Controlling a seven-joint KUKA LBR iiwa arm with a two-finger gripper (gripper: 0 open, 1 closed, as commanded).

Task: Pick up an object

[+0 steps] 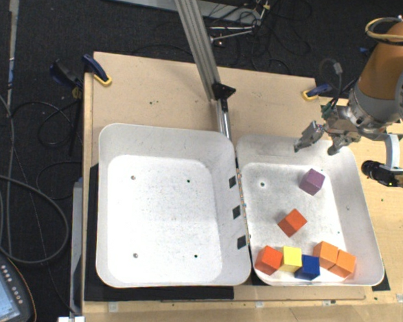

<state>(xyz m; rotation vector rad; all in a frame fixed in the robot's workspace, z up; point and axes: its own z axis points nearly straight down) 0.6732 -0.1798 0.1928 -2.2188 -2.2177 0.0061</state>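
Above the right bin's (364, 202) far rim, tool (321, 142) spread open, holding nothing, purple cube (312, 181) nearby.

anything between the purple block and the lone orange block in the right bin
No. In the camera view, bare white bin floor separates the purple block from the orange block.

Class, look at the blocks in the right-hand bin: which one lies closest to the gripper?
The purple block, alone near the bin's far end, just below the gripper. The orange, yellow and blue blocks all sit farther toward the near edge.
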